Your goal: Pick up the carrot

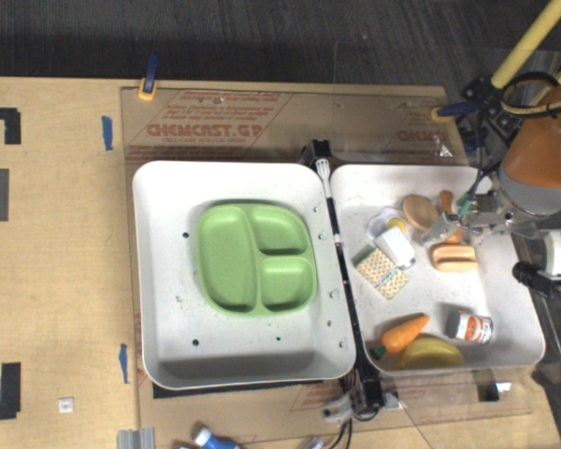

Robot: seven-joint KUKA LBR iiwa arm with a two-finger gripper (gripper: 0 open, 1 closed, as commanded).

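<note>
On the bench (56,279), the left bin (168,344) holds a green divided plate (257,257). The right bin (519,330) holds, at its near edge, the carrot (405,332) lying against a banana (430,352), with a small can (469,326) to their right. Farther back lie a hot dog (454,255), a patterned packet (381,271), a white box (396,246) and a tan round piece (419,211). The end effector (467,215) sits over the far right part of this bin, well apart from the carrot, which lies nearer and to the left; whether it is open or closed cannot be told.
</note>
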